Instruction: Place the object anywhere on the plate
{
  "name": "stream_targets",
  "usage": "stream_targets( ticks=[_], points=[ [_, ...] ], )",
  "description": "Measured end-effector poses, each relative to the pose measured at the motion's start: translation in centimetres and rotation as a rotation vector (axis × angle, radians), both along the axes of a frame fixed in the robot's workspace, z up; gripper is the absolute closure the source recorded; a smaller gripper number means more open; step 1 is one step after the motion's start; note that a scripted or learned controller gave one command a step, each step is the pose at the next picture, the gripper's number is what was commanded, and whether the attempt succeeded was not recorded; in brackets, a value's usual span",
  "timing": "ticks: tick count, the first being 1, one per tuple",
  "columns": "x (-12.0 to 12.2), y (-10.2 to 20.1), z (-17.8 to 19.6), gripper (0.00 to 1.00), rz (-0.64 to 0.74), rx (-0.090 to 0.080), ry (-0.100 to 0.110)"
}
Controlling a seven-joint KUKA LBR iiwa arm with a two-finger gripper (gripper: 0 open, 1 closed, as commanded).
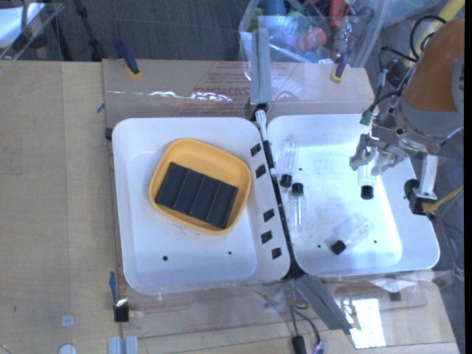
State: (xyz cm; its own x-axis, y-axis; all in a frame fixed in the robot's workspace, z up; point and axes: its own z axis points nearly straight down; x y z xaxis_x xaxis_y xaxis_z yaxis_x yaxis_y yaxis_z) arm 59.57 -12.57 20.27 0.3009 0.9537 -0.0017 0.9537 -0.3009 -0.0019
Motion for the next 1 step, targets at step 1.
stream_targets(
  ticks=[1],
  points=[
    [3.45,2.17,-2.26,1.0,0.303,0.001,-0.004]
  ],
)
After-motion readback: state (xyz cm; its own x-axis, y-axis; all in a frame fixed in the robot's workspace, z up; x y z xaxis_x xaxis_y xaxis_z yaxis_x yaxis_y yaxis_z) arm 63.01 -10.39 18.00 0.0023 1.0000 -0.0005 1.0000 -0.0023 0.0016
